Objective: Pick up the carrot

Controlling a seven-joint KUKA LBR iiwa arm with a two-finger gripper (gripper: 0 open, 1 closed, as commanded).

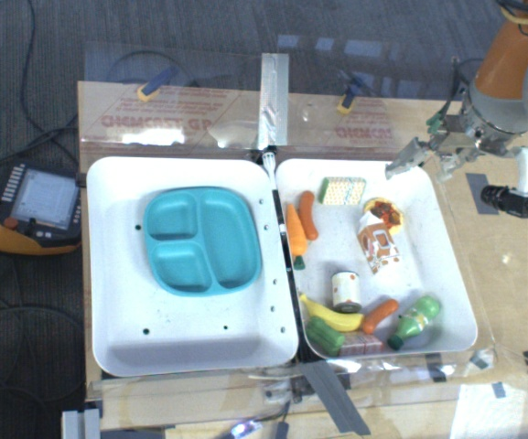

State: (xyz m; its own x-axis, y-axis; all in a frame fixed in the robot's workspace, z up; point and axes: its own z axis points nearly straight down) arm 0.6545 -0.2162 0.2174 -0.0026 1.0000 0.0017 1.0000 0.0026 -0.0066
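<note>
The carrot (295,232), orange with a small green end toward the front, lies along the left wall of the right bin (454,273). A reddish sausage (308,215) lies just to its right, touching or nearly touching it. My gripper (425,160) hangs over the bin's back right corner, well to the right of the carrot and behind it. Its fingers are spread open, one fingertip (399,165) reaching over the bin's rim, and nothing is between them.
The right bin also holds a cracker box (342,190), a white packet (379,233), a small can (345,290), a banana (331,315), a second orange piece (380,315) and a green bottle (416,320). A blue divided plate (201,240) sits in the left bin (117,327).
</note>
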